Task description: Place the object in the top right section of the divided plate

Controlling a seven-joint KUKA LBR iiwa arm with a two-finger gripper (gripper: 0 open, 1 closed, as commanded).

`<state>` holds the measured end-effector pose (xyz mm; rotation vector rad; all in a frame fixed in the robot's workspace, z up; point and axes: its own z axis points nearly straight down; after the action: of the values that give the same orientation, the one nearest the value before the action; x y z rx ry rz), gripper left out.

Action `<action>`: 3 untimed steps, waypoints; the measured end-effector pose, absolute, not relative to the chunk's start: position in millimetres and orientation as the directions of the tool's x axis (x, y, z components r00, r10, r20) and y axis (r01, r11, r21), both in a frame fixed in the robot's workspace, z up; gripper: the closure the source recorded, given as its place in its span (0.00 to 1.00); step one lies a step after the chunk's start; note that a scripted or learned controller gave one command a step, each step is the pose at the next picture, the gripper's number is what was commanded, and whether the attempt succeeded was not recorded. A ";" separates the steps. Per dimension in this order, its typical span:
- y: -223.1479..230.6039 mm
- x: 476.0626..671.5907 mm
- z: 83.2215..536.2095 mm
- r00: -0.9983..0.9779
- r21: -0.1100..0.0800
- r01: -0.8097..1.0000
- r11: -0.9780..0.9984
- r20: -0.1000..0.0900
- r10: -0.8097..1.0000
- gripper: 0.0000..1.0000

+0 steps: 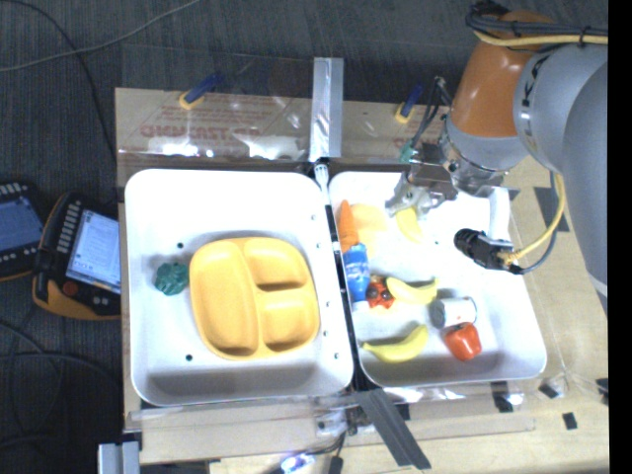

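Observation:
The yellow divided plate (255,294) lies in the left bin (148,205), with its two smaller sections on the right side. My gripper (409,207) hangs over the back of the right bin (523,304), pointing down. A small pale yellow piece (408,225) shows between its fingertips, and the gripper is shut on it. The plate is well to the left of and nearer than the gripper, across the wall between the bins.
A green toy (171,277) sits left of the plate. The right bin holds an orange carrot (346,223), a blue item (355,265), a small red piece (380,294), two bananas (410,286) (400,344), a white cup (454,311) and a red pepper (462,341).

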<state>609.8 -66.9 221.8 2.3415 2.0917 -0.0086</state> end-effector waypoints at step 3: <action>-12.6 484.4 182.6 -0.087 -0.003 0.996 0.087 0.000 0.996 1.00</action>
<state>484.4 -12.6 182.6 2.1244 2.3178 -0.0034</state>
